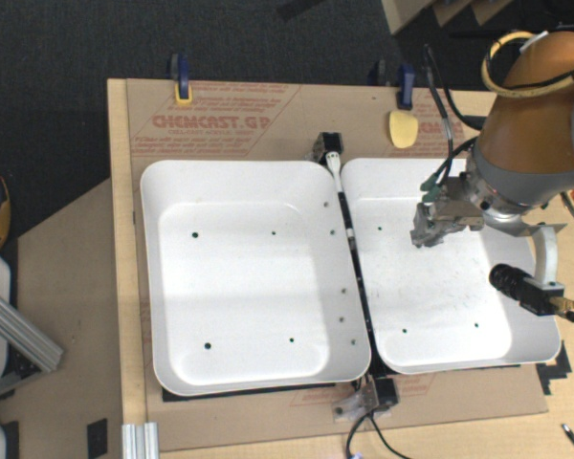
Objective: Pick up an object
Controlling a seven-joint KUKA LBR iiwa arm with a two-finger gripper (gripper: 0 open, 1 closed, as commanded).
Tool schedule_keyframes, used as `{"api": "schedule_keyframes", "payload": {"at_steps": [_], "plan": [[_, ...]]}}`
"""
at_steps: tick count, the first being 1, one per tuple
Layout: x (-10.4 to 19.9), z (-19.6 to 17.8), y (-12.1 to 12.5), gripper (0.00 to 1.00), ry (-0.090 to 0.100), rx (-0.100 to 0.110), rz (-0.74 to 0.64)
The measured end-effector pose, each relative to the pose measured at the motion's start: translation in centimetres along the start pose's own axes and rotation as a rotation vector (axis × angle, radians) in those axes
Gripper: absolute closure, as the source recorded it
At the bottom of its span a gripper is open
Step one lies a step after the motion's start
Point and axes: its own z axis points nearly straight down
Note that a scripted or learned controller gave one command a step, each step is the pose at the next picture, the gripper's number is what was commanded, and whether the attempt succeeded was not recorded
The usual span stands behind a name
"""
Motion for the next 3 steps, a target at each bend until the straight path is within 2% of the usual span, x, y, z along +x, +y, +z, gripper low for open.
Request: {"api": "schedule_keyframes", "payload": {"at_steps": [1,2,3], "plan": [[3.4,-9.3,3.9,1.0,-0.005,-0.027,0.002],[7.0,0.6,8.9,1.0,-0.003,-0.007,0.003],[7.9,-2.7,8.0,1.0,-0.004,-0.018,0.006]]}}
